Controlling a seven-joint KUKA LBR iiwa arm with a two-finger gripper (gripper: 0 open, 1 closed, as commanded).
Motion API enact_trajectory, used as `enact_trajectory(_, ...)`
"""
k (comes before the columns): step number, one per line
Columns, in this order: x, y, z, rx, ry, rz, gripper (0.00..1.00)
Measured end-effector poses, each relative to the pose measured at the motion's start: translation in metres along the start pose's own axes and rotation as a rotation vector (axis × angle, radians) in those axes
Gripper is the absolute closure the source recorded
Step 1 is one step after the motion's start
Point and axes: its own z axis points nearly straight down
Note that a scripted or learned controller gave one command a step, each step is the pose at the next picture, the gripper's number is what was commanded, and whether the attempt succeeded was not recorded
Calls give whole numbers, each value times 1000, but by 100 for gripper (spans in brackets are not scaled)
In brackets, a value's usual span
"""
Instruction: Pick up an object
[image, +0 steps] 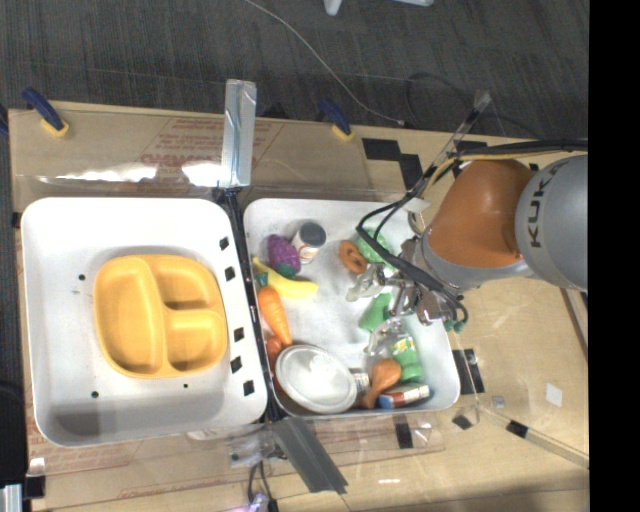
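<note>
Toy food fills the right bin (440, 352), and the piece nearest the gripper (388, 300) is a green item (374, 314), too crowded by the metal to name more closely, lying just under and beside the fingers near the middle of the bin's right half. In the camera view the arm (480, 215) comes in from the right over the bin's far-right wall and points the gripper down and leftward; whether its jaws stand apart or closed, and whether anything sits between them, cannot be told from here. Just below the gripper lie a green packet (405, 350) and a brown drumstick (383, 376), with a small tube (405, 397) against the near wall. Left of it sit a banana (288, 285) and a carrot (274, 314), long axes running diagonally, a purple grape bunch (283, 254), and a metal bowl (316, 378) in the near-left corner. Open floor shows between the banana and the gripper, so a short drop looks less hindered than a sideways reach. The left bin (50, 330) holds a yellow divided tray (160, 312), well apart.
</note>
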Motion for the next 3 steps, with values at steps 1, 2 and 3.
enact_trajectory(1, 10, 1, 19, 1, -1, -3, 0)
enact_trajectory(2, 8, 2, 8, 2, -5, -9, 100)
enact_trajectory(3, 8, 2, 8, 2, -4, -10, 0)
